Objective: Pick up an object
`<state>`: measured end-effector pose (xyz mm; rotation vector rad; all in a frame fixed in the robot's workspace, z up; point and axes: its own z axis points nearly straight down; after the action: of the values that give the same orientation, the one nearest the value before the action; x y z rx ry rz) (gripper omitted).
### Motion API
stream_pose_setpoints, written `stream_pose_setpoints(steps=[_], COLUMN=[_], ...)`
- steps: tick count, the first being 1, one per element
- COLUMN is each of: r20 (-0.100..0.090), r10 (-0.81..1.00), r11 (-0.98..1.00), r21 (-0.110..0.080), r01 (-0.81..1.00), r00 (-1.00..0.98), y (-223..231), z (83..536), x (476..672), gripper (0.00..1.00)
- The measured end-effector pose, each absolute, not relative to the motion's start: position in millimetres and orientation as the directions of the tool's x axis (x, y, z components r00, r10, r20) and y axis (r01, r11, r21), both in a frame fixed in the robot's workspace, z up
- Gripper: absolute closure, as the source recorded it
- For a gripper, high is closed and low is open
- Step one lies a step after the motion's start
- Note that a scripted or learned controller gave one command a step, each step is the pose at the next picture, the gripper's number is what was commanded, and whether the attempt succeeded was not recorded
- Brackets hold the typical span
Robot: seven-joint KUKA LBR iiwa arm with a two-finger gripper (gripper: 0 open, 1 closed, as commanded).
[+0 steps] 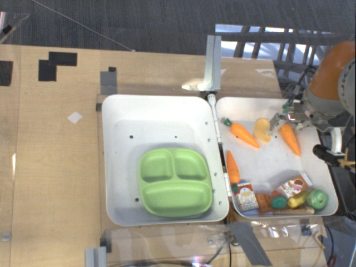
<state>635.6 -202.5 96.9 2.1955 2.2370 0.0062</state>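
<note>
My gripper (288, 121) hangs at the far right of the right bin (267, 163), open, with its fingertips just above the leafy end of an orange carrot (291, 139). Nothing sits between the fingers. A pale yellow food piece (261, 129) lies just left of the gripper. A second carrot (243, 135) lies further left, and a third carrot (232, 167) rests along the bin's left wall.
At the right bin's front edge lie a small carton (246, 197), a snack packet (292, 186), a green apple (317, 199) and small yellow and green toy foods. The left bin (128, 121) holds a green divided plate (176, 181). A metal divider runs between the bins.
</note>
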Motion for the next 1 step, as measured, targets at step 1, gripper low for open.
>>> stream_pose_setpoints(steps=[1], r20=[-0.005], r10=[1.000], r11=[0.024], r21=[0.014], r01=[1.000], r00=[-0.024], y=[-201.6], z=[109.6], x=[638.1], gripper=[1.00])
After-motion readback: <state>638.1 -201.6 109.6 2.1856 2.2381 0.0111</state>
